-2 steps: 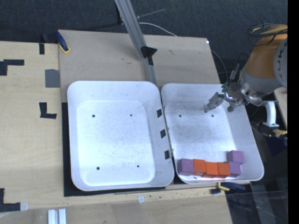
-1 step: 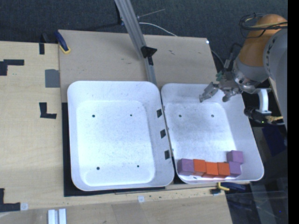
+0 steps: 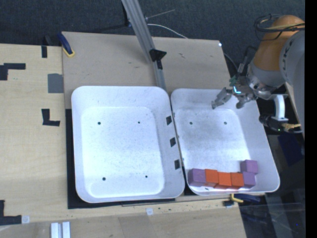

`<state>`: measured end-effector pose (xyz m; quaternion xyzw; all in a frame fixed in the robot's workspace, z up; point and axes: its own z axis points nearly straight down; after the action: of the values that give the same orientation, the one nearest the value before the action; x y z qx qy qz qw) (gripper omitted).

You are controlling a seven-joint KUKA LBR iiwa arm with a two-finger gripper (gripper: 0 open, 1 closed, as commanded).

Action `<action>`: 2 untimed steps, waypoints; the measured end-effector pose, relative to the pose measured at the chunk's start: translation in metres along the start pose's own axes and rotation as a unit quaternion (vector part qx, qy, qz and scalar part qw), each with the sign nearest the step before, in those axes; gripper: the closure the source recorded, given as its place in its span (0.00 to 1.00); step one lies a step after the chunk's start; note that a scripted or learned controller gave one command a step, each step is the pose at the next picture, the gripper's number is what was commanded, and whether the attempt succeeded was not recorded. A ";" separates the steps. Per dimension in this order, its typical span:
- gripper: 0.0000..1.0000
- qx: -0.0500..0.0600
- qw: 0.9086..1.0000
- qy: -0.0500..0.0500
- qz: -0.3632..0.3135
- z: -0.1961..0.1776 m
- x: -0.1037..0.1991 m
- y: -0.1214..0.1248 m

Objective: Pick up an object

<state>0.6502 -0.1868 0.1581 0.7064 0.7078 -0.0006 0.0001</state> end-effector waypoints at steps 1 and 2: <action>0.00 0.000 1.000 0.000 0.000 0.000 0.000 0.000; 0.00 0.000 1.000 0.000 0.000 0.000 0.000 0.000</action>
<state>0.6501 -0.1868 0.1581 0.7063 0.7079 -0.0010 0.0001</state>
